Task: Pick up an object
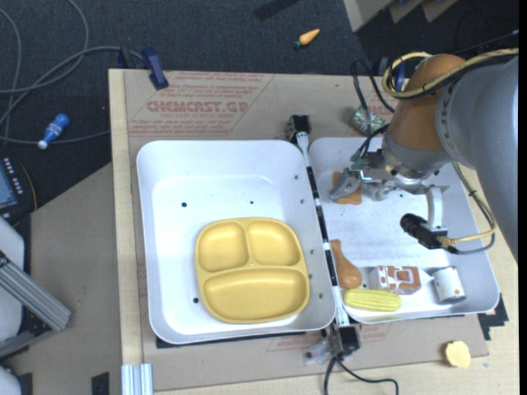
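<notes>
Over the right bin (pixel 486 290), the arm (pixel 461 105) is bending down, its gripper (pixel 352 184) hanging at the far left corner beside an orange piece (pixel 349 196); whether it is clenched, I cannot tell.

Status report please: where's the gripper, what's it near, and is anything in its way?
Gripper low in the right bin, at its far left corner. Orange item right beside it; grasp not confirmed. Corn, chicken leg, can lie nearer the front, away from it.
</notes>
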`<state>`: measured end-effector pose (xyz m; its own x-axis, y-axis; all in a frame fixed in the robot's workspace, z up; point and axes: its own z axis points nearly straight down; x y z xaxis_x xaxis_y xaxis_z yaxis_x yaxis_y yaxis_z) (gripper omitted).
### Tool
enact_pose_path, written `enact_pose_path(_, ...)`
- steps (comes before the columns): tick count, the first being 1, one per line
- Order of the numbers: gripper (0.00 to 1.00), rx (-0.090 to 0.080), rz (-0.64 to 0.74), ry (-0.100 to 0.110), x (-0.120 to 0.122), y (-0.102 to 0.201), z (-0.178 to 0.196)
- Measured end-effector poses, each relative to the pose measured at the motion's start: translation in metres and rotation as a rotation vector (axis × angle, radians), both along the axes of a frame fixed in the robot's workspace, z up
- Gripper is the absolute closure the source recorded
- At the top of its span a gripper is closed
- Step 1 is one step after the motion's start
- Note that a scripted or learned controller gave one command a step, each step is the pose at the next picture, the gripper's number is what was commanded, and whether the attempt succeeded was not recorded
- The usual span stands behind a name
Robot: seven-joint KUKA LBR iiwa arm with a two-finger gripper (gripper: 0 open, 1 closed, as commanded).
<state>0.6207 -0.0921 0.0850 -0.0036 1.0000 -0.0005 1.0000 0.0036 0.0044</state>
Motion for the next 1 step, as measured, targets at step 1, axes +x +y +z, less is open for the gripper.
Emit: enact_pose_path(1, 0.0, -0.001, -0.001, -0.002, 0.0481, -0.0031, 0.0002)
